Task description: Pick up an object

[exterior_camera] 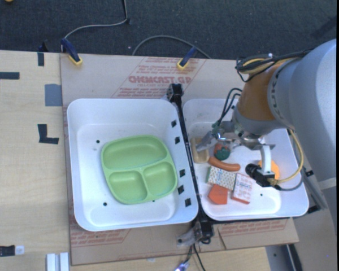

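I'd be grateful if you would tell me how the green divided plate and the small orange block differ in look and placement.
The green divided plate lies in the left bin; the small orange block lies in the right bin. The plate is far larger, pale green, with three compartments; the block is small, solid and orange-red. The plate lies alone, whereas the block is crowded by a checkered packet and other items. Both rest flat on a white bin floor.
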You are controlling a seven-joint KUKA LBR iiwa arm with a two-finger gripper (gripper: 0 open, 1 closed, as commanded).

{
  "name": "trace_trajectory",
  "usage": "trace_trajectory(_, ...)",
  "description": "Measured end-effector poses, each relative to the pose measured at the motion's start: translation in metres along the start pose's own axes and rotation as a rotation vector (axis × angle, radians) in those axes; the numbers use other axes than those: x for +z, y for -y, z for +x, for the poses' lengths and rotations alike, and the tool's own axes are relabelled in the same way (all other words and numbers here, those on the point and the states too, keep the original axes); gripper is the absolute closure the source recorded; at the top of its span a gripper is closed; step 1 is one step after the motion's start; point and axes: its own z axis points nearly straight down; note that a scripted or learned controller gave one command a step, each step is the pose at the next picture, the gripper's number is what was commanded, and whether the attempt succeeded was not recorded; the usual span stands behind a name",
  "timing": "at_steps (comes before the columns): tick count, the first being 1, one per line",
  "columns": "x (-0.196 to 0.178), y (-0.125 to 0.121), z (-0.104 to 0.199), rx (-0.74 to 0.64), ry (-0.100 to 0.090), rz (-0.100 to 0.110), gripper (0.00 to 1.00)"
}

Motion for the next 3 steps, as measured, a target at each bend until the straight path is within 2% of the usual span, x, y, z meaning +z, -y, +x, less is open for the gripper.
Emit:
trace_trajectory(1,0.001,-0.023,-0.002,-0.002,-0.004,0.006,0.00)
trace_trajectory(3,0.000,-0.008,0.002,0.001,0.001,-0.002,0.00)
